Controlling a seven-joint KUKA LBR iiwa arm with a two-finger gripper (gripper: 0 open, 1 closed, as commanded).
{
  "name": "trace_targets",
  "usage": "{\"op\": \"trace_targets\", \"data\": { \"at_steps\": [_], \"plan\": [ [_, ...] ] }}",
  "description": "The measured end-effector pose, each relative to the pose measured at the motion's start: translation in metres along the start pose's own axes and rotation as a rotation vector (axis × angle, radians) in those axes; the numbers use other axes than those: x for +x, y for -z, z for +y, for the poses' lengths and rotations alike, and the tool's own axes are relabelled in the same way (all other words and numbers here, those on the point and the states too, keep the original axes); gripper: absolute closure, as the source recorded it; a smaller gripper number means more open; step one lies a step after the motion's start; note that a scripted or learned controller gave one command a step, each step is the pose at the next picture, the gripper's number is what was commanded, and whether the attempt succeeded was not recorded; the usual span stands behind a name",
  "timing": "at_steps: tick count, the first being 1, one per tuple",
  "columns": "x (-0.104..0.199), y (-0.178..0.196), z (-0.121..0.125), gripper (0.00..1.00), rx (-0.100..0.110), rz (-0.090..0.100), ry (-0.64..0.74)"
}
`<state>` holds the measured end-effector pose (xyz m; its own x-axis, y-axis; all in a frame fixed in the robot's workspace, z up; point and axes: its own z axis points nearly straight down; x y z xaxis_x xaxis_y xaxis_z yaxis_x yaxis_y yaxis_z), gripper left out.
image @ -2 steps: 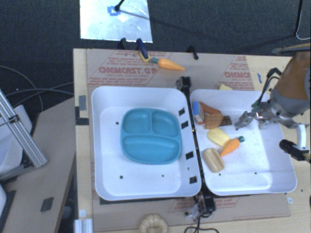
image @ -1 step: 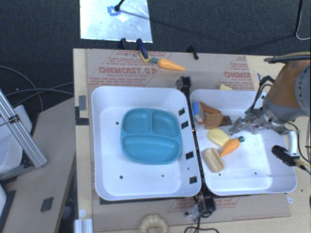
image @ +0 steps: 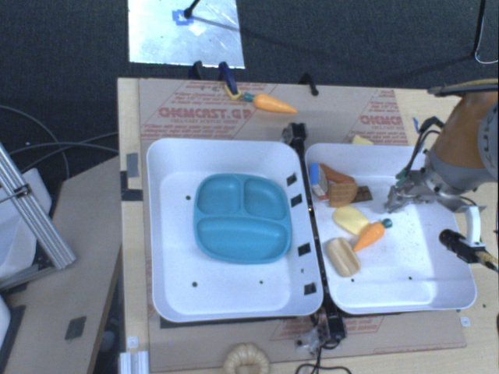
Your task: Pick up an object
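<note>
In the right bin (image: 437,287) lie a small orange carrot (image: 369,236) with a green tip, a pale yellow piece (image: 351,220), a tan bread-like piece (image: 341,256), a brown block (image: 343,193) and an orange wedge (image: 335,174). My gripper (image: 394,202) hangs low over this bin, just above and right of the carrot's green tip and to the right of the brown block. Nothing visibly hangs from it. The grey wrist and orange band (image: 468,131) rise behind it to the right.
A blue divided plate (image: 242,216) lies in the left bin (image: 175,287). A second carrot (image: 269,103) rests on the bench behind the bins, and a yellow bit (image: 361,140) sits at the right bin's far rim. A black part (image: 461,246) juts out at the right.
</note>
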<state>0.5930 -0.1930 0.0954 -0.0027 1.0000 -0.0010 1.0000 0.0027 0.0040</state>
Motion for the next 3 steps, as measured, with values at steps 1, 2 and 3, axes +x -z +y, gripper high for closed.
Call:
{"op": "trace_targets", "data": {
  "at_steps": [1,2,3],
  "plan": [
    [-0.002,0.044,0.002,1.00,-0.002,-0.001,0.001],
    [-0.001,0.088,0.002,1.00,-0.002,-0.001,0.001],
    [-0.001,0.132,0.003,1.00,-0.003,-0.001,0.003]
  ]
}}
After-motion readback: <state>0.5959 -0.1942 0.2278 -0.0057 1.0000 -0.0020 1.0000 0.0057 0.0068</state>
